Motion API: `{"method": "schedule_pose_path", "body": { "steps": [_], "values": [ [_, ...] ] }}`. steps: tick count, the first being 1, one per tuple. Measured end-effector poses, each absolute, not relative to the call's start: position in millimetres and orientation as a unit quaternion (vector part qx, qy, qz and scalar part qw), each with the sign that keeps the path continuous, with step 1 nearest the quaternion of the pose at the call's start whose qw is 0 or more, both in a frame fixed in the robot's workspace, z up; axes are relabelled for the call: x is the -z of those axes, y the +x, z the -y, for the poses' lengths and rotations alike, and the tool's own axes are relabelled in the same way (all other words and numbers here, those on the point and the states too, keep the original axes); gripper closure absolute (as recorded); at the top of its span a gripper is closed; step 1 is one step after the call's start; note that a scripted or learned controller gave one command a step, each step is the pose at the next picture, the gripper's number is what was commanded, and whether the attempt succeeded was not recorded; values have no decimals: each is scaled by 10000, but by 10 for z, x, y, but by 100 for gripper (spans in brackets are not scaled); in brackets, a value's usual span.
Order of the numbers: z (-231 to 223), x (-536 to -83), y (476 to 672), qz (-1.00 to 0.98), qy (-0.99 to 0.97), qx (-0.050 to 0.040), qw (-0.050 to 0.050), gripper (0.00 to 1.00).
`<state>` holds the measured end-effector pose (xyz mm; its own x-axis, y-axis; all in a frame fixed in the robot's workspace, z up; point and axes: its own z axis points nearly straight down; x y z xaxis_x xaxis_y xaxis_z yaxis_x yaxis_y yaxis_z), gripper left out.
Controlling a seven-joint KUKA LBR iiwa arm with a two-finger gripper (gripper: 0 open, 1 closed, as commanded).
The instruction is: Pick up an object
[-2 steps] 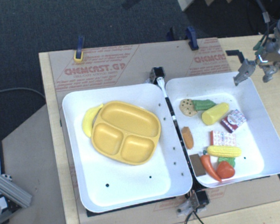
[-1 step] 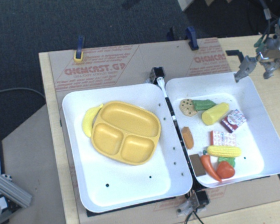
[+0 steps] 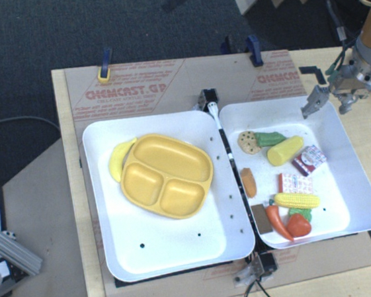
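Bench: brown board (image 3: 164, 80) on dark carpet, two shallow white bins side by side. Right bin (image 3: 346, 159) holds the pickable items: cookie (image 3: 247, 143) touching a green vegetable (image 3: 269, 138), yellow cylinder (image 3: 285, 151) just below them, red-white packet (image 3: 310, 158), orange sausage (image 3: 248, 182), corn cob (image 3: 296, 200) lying over a second red-white packet (image 3: 290, 182), carrot (image 3: 278, 222) beside a tomato (image 3: 299, 225), brown bar (image 3: 261, 218). Left bin (image 3: 117, 245) holds a yellow divided tray (image 3: 167, 174) resting on a yellow plate (image 3: 117, 160). Gripper (image 3: 329, 98) hovers over the right bin's far right corner, fingers spread apart, nothing between them.
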<state>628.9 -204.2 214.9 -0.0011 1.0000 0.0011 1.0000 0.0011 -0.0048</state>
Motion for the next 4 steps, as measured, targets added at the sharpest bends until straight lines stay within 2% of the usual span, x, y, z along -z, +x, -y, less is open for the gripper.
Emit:
{"method": "schedule_pose_path", "body": {
  "steps": [1,2,3,4],
  "values": [
    [1990,-1543,6220,7073,-7069,-14,28,0],
    [1988,-1095,6278,7079,-7063,-11,20,0],
    [1978,-834,6277,7077,-7065,-9,14,0],
    [1979,-963,6291,7081,-7061,4,-10,100]
  ]
}}
